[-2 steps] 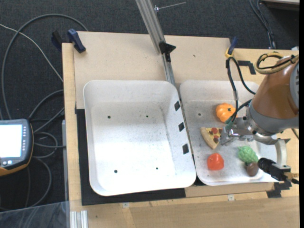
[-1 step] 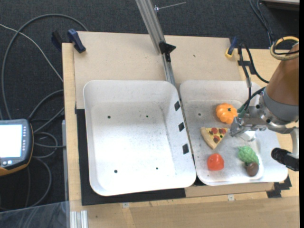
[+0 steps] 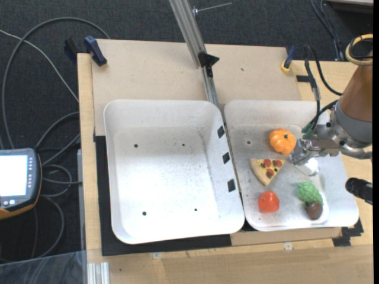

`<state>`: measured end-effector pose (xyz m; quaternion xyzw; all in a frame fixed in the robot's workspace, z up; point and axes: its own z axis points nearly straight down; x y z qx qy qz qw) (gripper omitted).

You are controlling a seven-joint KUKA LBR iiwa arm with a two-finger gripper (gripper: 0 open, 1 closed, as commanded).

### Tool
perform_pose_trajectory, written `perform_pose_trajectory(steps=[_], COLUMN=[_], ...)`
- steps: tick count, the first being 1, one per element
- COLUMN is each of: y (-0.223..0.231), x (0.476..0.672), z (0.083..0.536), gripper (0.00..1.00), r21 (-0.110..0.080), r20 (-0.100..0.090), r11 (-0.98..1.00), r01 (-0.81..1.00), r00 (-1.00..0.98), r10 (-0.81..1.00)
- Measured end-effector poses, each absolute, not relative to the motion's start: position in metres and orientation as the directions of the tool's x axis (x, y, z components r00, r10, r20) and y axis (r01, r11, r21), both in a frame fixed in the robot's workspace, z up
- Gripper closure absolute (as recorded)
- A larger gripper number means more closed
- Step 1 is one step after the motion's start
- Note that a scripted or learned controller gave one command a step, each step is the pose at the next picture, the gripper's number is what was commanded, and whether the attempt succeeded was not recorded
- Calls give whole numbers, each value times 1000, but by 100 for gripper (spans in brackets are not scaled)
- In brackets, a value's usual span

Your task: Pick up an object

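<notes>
Camera view: tool (image 3: pixel 306 156) over right bin (image 3: pixel 249 114), beside orange pumpkin (image 3: pixel 282 141); grip state indiscernible.

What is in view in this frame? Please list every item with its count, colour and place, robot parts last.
bins: 2, white, side by side on the bench
pumpkin: 1, orange, right bin, upper middle
pizza slice: 1, yellow with red dots, right bin, centre
tomato: 1, red, right bin, near edge
broccoli: 1, green, right bin, near right
brown piece: 1, just below the broccoli
pendant: 1, orange-edged screen, far left
clamps: 2, blue, bench's far corners
arm: 1, grey and orange, right
gripper: 1, over right bin beside the pumpkin
</notes>
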<state>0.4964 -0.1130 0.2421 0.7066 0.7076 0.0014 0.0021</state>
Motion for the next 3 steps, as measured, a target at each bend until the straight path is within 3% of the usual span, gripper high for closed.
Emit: perform_pose_trajectory(steps=[3], y=[53], x=[542], z=[242], gripper=[100], r21=[2], r20=[3], r11=[9], r01=[1000], r00=[-9], r10=[1000])
